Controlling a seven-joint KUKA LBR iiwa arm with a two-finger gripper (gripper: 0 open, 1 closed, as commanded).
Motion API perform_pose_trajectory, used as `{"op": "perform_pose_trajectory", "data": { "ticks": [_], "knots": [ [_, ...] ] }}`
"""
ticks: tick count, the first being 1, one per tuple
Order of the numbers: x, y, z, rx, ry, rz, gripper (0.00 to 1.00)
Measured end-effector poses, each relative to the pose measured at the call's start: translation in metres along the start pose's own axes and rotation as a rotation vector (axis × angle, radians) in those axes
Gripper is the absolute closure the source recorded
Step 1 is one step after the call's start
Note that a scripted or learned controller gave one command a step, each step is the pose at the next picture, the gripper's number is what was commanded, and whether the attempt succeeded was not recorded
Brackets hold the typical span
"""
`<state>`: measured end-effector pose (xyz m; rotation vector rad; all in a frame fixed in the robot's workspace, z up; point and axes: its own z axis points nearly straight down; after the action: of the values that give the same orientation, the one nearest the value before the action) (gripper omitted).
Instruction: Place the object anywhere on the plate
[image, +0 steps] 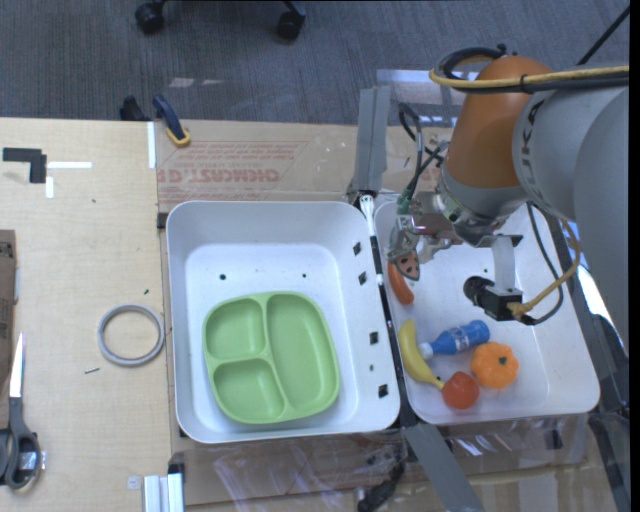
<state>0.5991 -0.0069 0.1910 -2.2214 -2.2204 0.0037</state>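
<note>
- Nearest the camera, along the bottom edge of the bench, clear plastic sheeting (290, 475) lies crumpled just below the two bins.
- Left bin (190, 300) holds the green plate (270, 357), a three-compartment one lying flat in the lower middle of the bin, with bare white floor above it.
- Right bin (570, 385) carries the loose items: a yellow banana (413, 355), a blue-and-white bottle (457, 339) lying on its side just right of it, an orange pumpkin-like toy (495, 365), and a red round fruit (460, 391) touching the banana's lower end.
- My gripper (405, 262) hangs over the upper left part of the right bin, close to the wall shared by the two bins.
- At my fingertips sits a small reddish-brown object (407, 265), and an orange elongated piece (400, 287) lies directly beneath it; I cannot tell whether these are one thing or two.
- Whether my jaws are spread or pinching that object, I cannot tell from this slant.
- Out on the bench to the left, a grey ring (131, 334) lies flat, and scissors (18, 440) rest at the far left edge.
- My orange band (492, 95) shows at the top right.
</note>
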Motion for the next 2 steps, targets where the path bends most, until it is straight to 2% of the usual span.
{"op": "perform_pose_trajectory", "data": {
  "ticks": [1,2],
  "knots": [
    [0.050,-0.053,0.000,0.002,0.000,-0.001,1.00],
    [0.112,-0.081,0.079,0.000,0.000,0.003,1.00]
  ]
}}
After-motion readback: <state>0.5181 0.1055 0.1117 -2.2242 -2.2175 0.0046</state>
